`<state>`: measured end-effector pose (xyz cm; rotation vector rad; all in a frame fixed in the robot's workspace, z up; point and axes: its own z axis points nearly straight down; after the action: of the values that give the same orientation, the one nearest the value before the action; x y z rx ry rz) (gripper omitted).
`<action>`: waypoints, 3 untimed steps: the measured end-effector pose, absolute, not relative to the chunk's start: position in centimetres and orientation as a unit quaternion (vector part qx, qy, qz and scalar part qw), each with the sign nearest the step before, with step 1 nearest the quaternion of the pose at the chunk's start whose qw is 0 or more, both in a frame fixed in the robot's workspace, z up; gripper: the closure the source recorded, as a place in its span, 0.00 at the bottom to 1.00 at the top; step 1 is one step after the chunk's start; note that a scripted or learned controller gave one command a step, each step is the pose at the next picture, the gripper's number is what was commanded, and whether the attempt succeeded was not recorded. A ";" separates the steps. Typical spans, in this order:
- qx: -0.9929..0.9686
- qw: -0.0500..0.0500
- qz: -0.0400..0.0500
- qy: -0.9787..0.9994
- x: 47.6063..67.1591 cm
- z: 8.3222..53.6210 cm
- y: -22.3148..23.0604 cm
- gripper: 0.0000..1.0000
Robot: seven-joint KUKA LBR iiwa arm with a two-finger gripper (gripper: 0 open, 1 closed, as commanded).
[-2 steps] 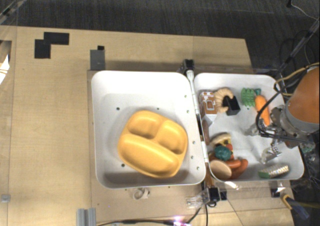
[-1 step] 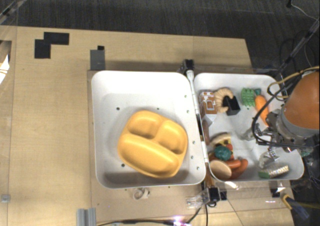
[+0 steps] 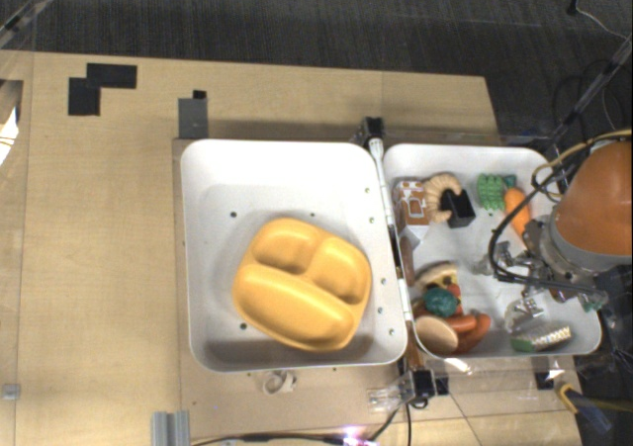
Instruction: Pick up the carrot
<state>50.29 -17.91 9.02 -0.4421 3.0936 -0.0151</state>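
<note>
Right bin [image 3: 465,159], carrot [image 3: 515,202] up-left of gripper [image 3: 529,306]

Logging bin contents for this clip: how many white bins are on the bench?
2: the left bin holds a large yellow bread-shaped toy; the right bin holds small toys.

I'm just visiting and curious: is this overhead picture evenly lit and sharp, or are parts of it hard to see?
In the camera view, the left bin is brightly lit, the big yellow object casting a soft shadow beneath it; the floor at the top is dim; the small toys in the right bin, including the carrot, look soft and small.
</note>
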 end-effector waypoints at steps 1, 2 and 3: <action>-0.264 0.008 -0.005 0.964 50.6 9.0 -15.7 0.00; -0.214 0.007 -0.003 0.977 51.9 8.9 -20.7 0.00; -0.217 0.014 -0.006 0.976 52.4 10.4 -20.6 1.00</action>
<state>52.45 -20.56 10.36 -0.6752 3.0399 -0.0190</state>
